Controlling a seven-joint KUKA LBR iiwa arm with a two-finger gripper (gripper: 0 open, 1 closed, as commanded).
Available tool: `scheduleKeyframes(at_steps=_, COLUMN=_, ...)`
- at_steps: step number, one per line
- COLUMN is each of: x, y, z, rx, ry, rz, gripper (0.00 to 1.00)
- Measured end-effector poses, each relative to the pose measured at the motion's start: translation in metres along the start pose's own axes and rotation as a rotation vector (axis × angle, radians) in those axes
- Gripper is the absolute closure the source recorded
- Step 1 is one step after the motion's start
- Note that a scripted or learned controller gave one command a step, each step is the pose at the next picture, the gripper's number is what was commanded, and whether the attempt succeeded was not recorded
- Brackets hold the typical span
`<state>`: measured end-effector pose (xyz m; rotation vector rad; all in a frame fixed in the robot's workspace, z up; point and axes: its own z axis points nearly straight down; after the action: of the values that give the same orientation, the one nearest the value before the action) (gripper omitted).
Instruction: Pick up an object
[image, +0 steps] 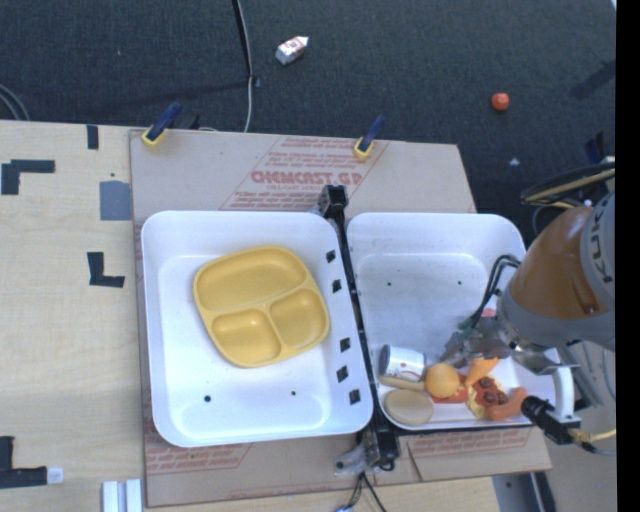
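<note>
Several small objects crowd the front right corner of the right bin (430, 235). Among them are a white and silver cup-like piece (403, 360), a yellow-orange ball (440, 380), a tan oval piece (408, 406) and orange-red toy pieces (488, 396). My gripper (468, 346) hangs low over this pile, just right of the cup-like piece and above the ball. The arm's grey and orange wrist (560, 275) covers the bin's right wall. Nothing can be seen held.
The left bin (165, 300) holds a yellow divided plate (262, 305). A black divider strip (342, 300) runs between the bins. Two clamps (160, 125) pin the cardboard at the back. The back half of the right bin shows bare white floor.
</note>
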<state>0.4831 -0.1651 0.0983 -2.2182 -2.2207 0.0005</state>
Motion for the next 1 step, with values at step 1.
scheduleKeyframes(at_steps=1, x=-0.022, y=0.0292, z=-0.0599, rx=-0.007, ry=-0.004, rz=0.0, gripper=1.0)
